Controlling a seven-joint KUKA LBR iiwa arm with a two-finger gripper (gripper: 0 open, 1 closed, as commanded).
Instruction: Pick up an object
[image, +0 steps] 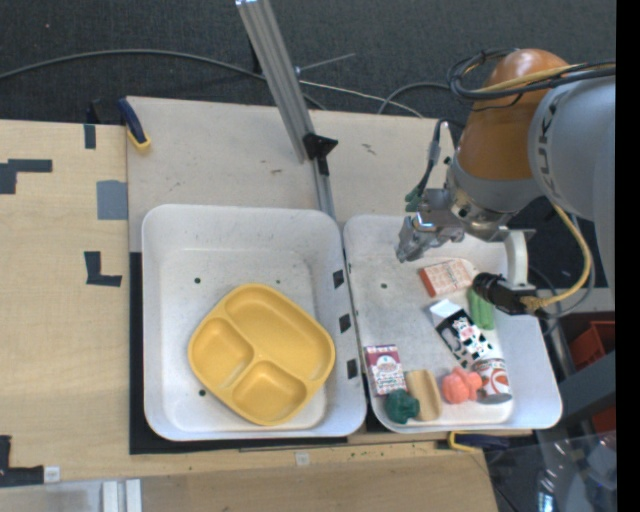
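Note:
My gripper (412, 245) hangs over the back part of the right bin (385, 290), its fingers pointing down at the bare white floor. Nothing shows between the fingers. Just to its right lies a small tan and red packet (446, 276). Farther toward the front lie a green object (483, 308), a black and white cow-patterned carton (466, 338), a red and white box (384, 368), a tan block (424, 393), a dark green toy (402, 405), an orange-red toy (461, 386) and a red and white can (495, 382).
The left bin (175, 240) holds a yellow divided plate (262, 352). A slanted metal pole (285, 85) stands behind the bins. The grey arm with its orange band (510, 110) fills the upper right, with cables beside it.

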